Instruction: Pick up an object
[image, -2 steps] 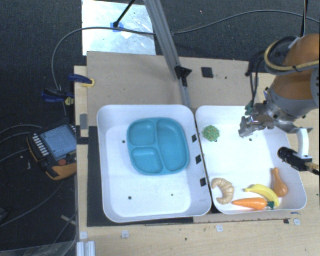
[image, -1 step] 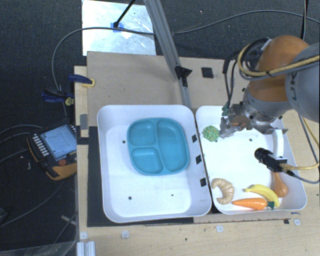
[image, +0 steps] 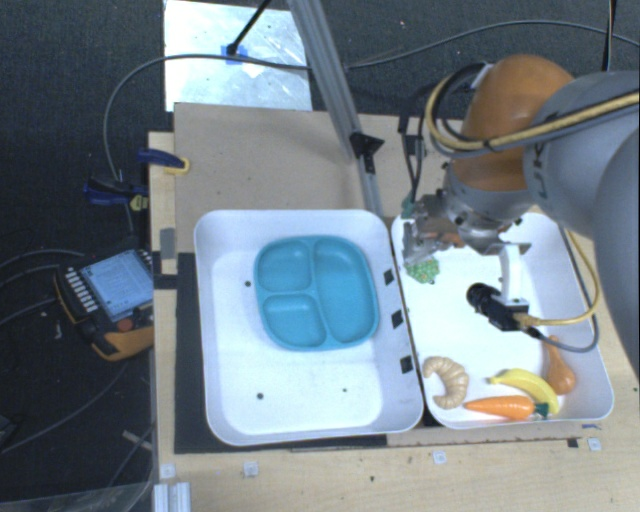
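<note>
Fingers (image: 424, 250) sit over green broccoli (image: 424, 269) in right bin (image: 590, 330); open or closed, cannot tell.

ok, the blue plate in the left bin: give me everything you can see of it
The plate is a light blue divided tray, plastic by the look of it, a rounded square with three compartments: two on the side away from the camera, one wide one nearer. It lies flat and right side up on the floor of the left bin, in the far half, turned a little askew to the bin walls. Nothing lies in its compartments. It touches only the bin floor.
</note>
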